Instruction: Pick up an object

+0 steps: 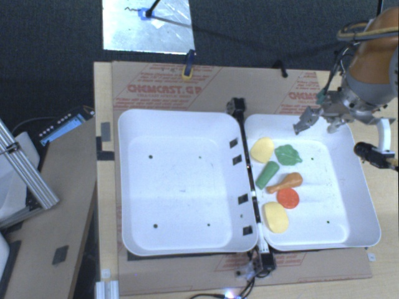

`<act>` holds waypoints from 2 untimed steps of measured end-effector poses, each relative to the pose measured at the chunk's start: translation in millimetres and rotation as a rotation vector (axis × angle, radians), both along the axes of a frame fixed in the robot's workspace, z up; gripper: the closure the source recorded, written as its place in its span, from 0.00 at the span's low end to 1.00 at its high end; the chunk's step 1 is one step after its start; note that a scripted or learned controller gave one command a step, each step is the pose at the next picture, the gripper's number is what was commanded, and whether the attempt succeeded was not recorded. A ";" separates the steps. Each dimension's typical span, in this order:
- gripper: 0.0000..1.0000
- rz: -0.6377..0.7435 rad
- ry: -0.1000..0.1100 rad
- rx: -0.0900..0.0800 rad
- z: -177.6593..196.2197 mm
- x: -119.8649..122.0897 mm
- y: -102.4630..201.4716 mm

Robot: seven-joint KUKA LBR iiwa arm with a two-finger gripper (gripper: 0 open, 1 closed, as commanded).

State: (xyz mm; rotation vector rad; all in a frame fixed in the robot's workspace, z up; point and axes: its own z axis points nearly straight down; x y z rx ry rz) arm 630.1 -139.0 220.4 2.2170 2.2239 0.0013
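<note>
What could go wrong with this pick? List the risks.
1. The toys sit packed together: the carrot touches the red disc and lies right beside the green pod, so closing on one may nudge or catch its neighbours.
2. The cluster lies near the divider between the bins, which could block a descent.
3. The gripper is over the right bin's far rim, away from the toys.

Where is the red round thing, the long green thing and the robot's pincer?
red round toy (287, 198), camera view, its middle.
long green toy (267, 174), camera view, mid-length.
pincer (320, 123), camera view, between its fingertips, above the right bin's far edge.
</note>
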 end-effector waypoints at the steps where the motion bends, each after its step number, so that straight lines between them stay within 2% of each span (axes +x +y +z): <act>1: 0.00 -0.006 0.012 0.001 -109.1 -49.1 -33.5; 2: 0.00 -0.003 0.004 0.002 -137.7 -76.9 -13.6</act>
